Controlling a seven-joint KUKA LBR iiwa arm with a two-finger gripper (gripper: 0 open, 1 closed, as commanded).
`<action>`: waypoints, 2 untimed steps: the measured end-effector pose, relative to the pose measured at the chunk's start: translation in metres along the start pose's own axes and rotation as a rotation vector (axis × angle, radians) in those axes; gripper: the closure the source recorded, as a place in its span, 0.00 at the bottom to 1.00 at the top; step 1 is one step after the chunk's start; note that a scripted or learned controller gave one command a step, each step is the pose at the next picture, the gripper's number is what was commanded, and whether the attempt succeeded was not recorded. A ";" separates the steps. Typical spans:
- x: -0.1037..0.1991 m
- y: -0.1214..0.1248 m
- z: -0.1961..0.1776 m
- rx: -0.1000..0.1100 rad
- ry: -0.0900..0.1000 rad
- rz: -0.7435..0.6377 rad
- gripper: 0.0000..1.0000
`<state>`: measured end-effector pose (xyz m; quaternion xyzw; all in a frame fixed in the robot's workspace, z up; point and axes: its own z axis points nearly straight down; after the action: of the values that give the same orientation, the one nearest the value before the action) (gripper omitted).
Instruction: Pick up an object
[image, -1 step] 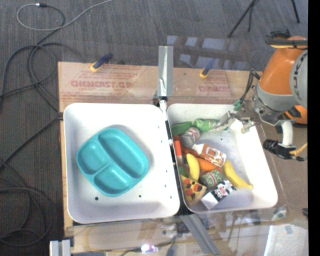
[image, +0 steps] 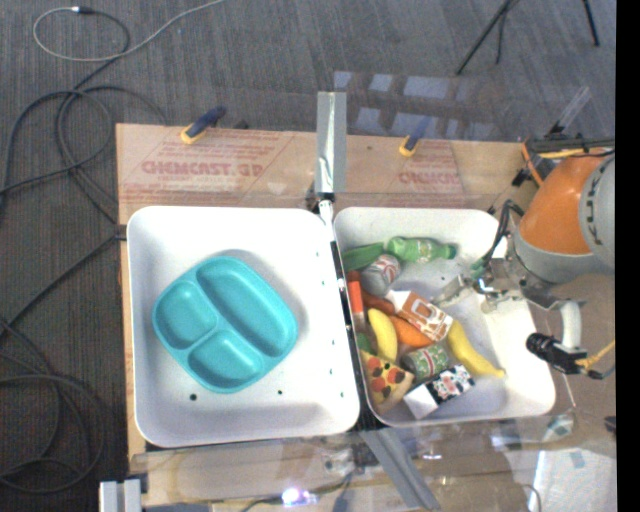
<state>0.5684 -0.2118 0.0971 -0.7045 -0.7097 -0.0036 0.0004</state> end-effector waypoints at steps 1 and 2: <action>0.016 -0.027 0.006 -0.011 -0.016 -0.209 0.00; 0.018 -0.025 -0.005 -0.015 -0.012 -0.211 1.00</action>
<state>0.5436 -0.1943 0.1025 -0.6260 -0.7798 -0.0047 -0.0098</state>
